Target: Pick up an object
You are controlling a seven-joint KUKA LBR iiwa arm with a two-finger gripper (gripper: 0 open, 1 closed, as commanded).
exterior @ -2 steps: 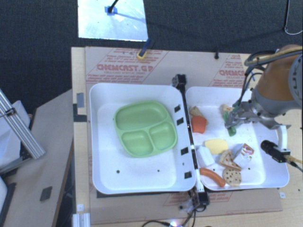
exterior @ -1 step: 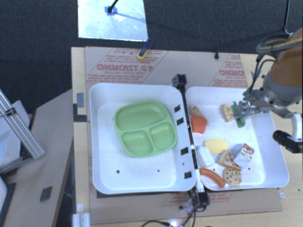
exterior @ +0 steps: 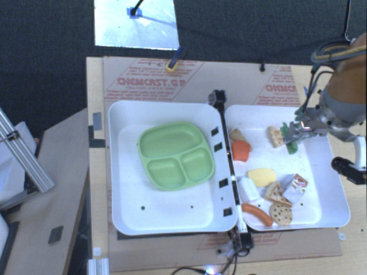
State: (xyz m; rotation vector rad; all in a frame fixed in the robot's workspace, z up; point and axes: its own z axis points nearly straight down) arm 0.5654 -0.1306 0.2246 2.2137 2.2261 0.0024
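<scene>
- Grey arm with an orange band (exterior: 347, 79): enters from the right edge of the frame and reaches over the upper right part of the right shallow white bin (exterior: 338, 208).
- Hand (exterior: 293, 132): sits low over the bin's upper right area; whether it is wide or narrow cannot be told from this slant.
- Small green piece (exterior: 292, 147): shows just below the hand, touching or nearly touching it (a grasp cannot be confirmed).
- Tan cracker-like piece (exterior: 276, 136): lies just to the left of the hand, the nearest loose candidate.
- Other candidates, toward the bin's centre and lower part: orange-red block (exterior: 241, 150), pale yellow rounded piece (exterior: 262, 177), orange sausage-shaped piece (exterior: 257, 213), round brown biscuit (exterior: 281, 213).
- Left shallow white bin (exterior: 123, 211): carries a light green three-compartment plastic tray (exterior: 175, 155), well apart from the hand.
- Step in hand, as judged: the approach or closing stage of a pick at the upper right of the bin.
- Next move, as judged: a firm close on one piece, then a straight lift; the risk is a slip, since the pieces are small.
</scene>
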